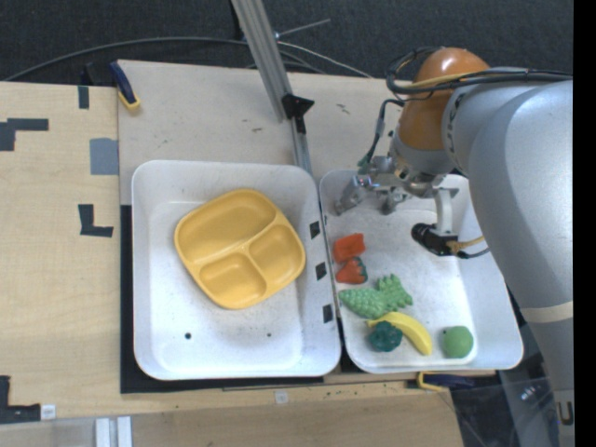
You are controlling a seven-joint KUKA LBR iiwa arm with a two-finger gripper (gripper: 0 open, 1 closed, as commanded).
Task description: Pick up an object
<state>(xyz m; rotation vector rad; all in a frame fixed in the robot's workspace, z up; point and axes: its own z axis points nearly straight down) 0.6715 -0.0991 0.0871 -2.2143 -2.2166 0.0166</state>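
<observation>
Toys [389,296] in rt bin [492,347]

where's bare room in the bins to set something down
Left bin: a bare strip along its near edge, below the yellow plate. Right bin: a bare patch between the red pieces and the arm. Its near end is crowded: green leafy toy, banana, lime.

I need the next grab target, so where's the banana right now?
The banana lies near the front of the right bin, between the dark green toy and the green apple, just below the light green leafy piece.
</observation>
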